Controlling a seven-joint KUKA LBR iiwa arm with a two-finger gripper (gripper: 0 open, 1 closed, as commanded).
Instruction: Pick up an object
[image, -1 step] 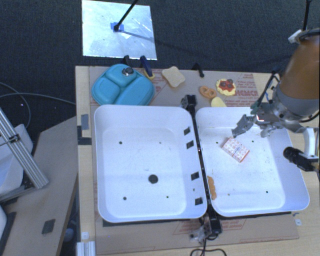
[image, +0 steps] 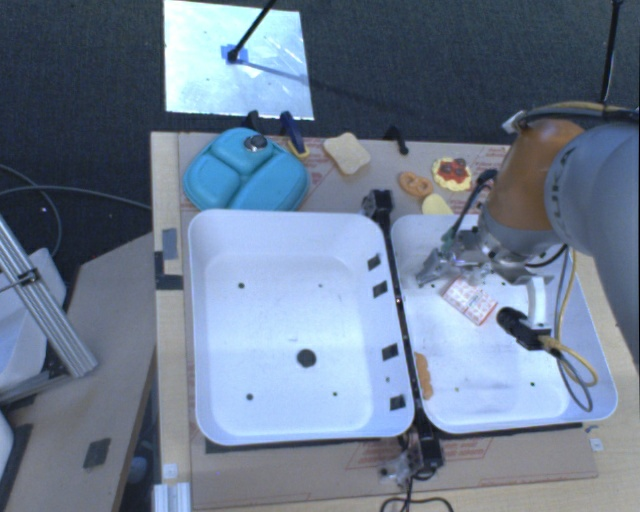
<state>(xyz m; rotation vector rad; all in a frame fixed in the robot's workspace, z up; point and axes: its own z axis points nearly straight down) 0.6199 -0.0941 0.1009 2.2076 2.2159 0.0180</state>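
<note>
My gripper (image: 443, 266) hangs low over the back left part of the right bin (image: 520, 400), on the grey arm with the orange band (image: 535, 180). A small white and pink patterned packet (image: 470, 300) lies on the bin floor just right of and below the gripper, close to it. A little orange-brown piece (image: 423, 375) rests against the right bin's left wall, nearer the front. In the left bin (image: 230, 300) a small dark round object (image: 306, 357) lies near the middle.
Behind the bins on the bench lie a blue divided plate (image: 245, 172), a toast slice (image: 347, 153), an orange pretzel-like piece (image: 415, 183), a yellow and red toy food (image: 452, 173) and a yellow piece (image: 436, 205). A black and yellow cable (image: 540, 340) droops over the right bin.
</note>
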